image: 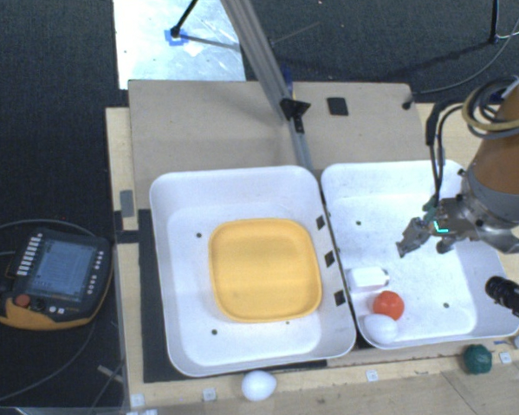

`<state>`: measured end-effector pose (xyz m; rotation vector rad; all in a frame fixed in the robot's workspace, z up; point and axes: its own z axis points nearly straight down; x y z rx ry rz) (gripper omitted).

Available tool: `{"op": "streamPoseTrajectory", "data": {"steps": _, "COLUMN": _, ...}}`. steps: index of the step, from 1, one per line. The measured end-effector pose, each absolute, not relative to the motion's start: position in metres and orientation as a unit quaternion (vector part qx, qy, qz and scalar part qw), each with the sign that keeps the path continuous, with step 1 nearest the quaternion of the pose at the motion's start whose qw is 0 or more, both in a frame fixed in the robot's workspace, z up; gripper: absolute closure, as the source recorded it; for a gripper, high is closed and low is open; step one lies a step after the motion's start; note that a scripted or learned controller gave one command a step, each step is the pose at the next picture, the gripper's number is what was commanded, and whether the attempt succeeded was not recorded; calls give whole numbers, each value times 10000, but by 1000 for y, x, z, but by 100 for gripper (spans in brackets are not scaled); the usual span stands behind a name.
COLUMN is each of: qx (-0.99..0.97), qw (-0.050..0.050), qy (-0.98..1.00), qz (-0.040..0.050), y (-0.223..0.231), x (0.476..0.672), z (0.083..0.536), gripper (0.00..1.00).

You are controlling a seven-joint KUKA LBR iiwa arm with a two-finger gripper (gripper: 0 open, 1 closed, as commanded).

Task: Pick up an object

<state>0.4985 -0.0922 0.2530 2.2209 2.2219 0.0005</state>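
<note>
Far left, a teach pendant [55, 275] lies on the dark floor beside the worktop [237, 117]. Moving in, the left bin [171, 250] carries a square yellow plate [264, 268], lying flat near its middle. Just off the front edge of that bin, a white egg-shaped object [258, 385] sits on the worktop, outside both bins.

Across the divider into the right bin [371, 188], and here are the candidates, bunched in the near-left corner: a small white block [368, 279], an orange ball [388, 305] touching or nearly touching it, and a white rounded object [379, 328] tucked against the ball toward the front wall.

Now the end effector [426, 237], hanging over the middle of that bin, fingers spread apart, nothing between them. The key relation: the orange ball lies to the end effector's left and toward the front of the bin, near but not under it. The likely call is a short shift that way before descending, and those crowding neighbours could spoil a clean grip.

Far right, a dark green ball [477, 358] rests on the worktop.
</note>
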Motion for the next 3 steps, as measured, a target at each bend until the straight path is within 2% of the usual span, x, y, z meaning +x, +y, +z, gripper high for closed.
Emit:
{"op": "streamPoseTrajectory", "data": {"steps": 1, "qx": 7069, "qw": 0, "qy": 7073, "qz": 2, "y": -92, "x": 498, "z": 253, "gripper": 0}}
{"op": "streamPoseTrajectory", "data": {"steps": 2, "qx": 7071, "qw": -9, "qy": 7071, "qz": -7, "y": -89, "x": 497, "z": 211, "gripper": 0}}
{"op": "streamPoseTrajectory", "data": {"steps": 3, "qx": 7071, "qw": -17, "qy": 7071, "qz": -14, "y": -89, "x": 502, "z": 151, "gripper": 0}}
